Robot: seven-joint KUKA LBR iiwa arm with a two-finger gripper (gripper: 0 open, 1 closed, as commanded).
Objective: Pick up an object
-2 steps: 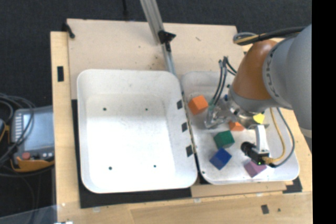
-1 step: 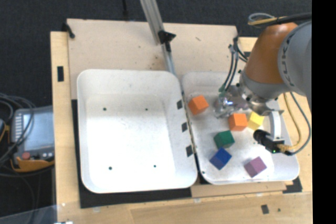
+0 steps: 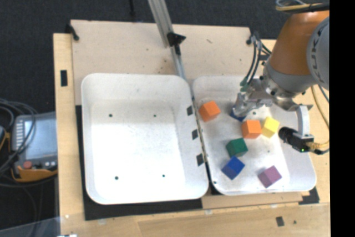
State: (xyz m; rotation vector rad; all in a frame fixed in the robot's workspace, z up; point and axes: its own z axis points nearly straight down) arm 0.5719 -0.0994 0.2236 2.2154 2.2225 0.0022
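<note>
1. Camera view: the arm [image 3: 299, 53] enters from the right, its upper part cut off at the frame edge, and its gripper [image 3: 242, 109] hangs low over the right bin [image 3: 216, 86].
2. Whether the fingers are open or closed cannot be told; a dark blue patch under them is too hidden to name.
3. The right bin holds an orange cube [image 3: 209, 110] left of the gripper, a second orange cube [image 3: 251, 129] touching a yellow cube [image 3: 270, 126], a green cube [image 3: 237, 147], a blue cube [image 3: 233, 167] and a purple cube [image 3: 270, 176].
4. The left bin [image 3: 89, 91] sits alongside.
</note>
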